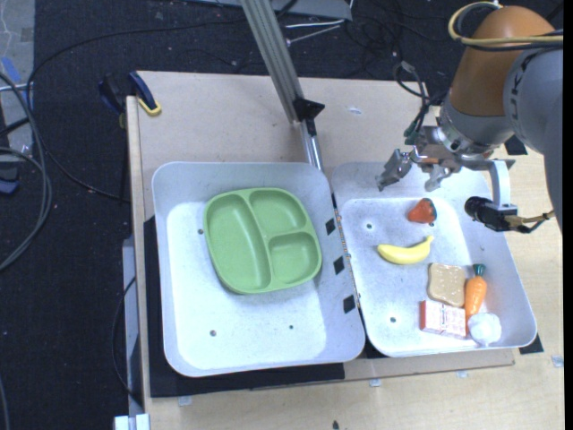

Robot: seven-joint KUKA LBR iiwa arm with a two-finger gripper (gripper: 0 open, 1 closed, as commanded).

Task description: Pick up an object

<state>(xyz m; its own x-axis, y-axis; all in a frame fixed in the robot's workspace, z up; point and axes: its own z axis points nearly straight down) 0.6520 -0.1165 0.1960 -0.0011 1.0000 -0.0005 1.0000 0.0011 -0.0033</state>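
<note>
My gripper [414, 176] hovers open over the far edge of the right bin [376, 267], its two fingers spread with nothing between them. A red strawberry-like piece [423, 210] lies just in front of it. Below that a yellow banana [405, 252] rests near the bin's middle. A slice of toast [446, 284], an orange carrot [474, 295], a pink wafer pack [443, 319] and a white ball-like piece [486, 329] crowd the near right corner.
The left bin [188, 330] bears a green divided plate [263, 239]. A slanted metal pole [273, 47] rises behind the bins. The arm's grey body and orange band [501, 38] occupy the upper right.
</note>
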